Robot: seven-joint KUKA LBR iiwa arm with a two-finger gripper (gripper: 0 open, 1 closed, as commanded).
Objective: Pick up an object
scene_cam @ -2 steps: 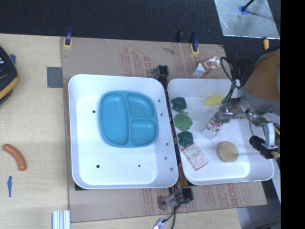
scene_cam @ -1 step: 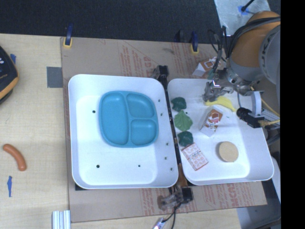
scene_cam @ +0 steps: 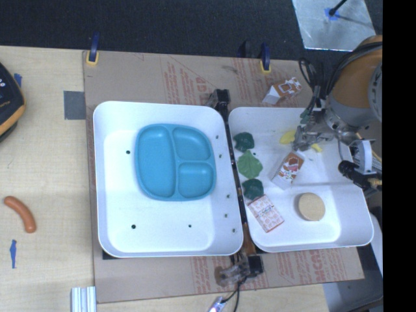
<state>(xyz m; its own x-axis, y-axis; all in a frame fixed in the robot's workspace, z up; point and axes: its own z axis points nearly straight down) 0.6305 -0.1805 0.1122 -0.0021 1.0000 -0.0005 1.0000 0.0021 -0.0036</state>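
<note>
The right bin (scene_cam: 351,236) holds three green leafy pieces (scene_cam: 249,166) along its left side. Also in it are a small red-and-white carton (scene_cam: 289,168), a flat red-patterned packet (scene_cam: 265,213) and a round tan biscuit (scene_cam: 311,207). A yellow piece (scene_cam: 288,137) lies near the bin's back. My gripper (scene_cam: 309,136) hangs over the back of the right bin, just right of the yellow piece and above the carton. Another bit of yellow (scene_cam: 316,147) shows right under it.
The left bin (scene_cam: 114,226) carries a blue divided plate (scene_cam: 175,161). Outside the bins, a small carton (scene_cam: 283,91) lies on the cardboard behind the right bin. A sausage (scene_cam: 21,213) rests on the bench far left, and a dark device (scene_cam: 8,103) is at the left edge.
</note>
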